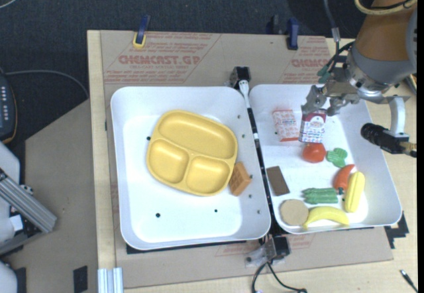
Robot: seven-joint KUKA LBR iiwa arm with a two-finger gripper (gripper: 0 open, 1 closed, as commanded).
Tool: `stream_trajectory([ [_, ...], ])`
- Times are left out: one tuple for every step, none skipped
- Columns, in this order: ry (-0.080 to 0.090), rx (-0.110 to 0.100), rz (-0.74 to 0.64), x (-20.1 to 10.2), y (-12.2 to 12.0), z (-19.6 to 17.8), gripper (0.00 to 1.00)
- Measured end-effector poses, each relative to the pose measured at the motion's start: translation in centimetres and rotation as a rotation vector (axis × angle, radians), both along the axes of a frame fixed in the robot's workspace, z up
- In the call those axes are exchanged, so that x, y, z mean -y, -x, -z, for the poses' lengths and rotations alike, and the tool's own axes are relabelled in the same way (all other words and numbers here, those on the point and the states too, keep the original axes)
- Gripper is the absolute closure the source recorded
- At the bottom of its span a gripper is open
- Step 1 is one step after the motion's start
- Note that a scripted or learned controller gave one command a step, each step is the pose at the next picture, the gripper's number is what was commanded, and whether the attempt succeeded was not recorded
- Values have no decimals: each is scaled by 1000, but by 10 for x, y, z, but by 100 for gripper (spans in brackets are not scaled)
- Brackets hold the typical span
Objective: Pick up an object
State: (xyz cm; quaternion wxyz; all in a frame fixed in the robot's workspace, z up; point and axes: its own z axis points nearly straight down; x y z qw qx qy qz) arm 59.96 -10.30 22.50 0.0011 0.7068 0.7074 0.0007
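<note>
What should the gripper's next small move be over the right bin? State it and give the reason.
Probably a short straight descent. The gripper hangs just above the small carton in the right bin, with a red tomato right below the carton and a white-and-red packet to its left. The carton is the nearest target, and going straight down should avoid nudging those neighbours.

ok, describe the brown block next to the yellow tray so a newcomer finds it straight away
Look in the left white bin, which holds a big yellow divided tray. At the tray's lower right corner, touching its edge, sits the small brown block. It is the bin's one brown thing, far smaller than the tray.
</note>
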Motion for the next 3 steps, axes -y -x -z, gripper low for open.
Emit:
stream_trajectory([
  [-3,-5,-2,-34,39,-10,100],
  [-3,-6,-2,-68,67,-7,100],
  [-3,-9,0,-86,99,9,100],
])
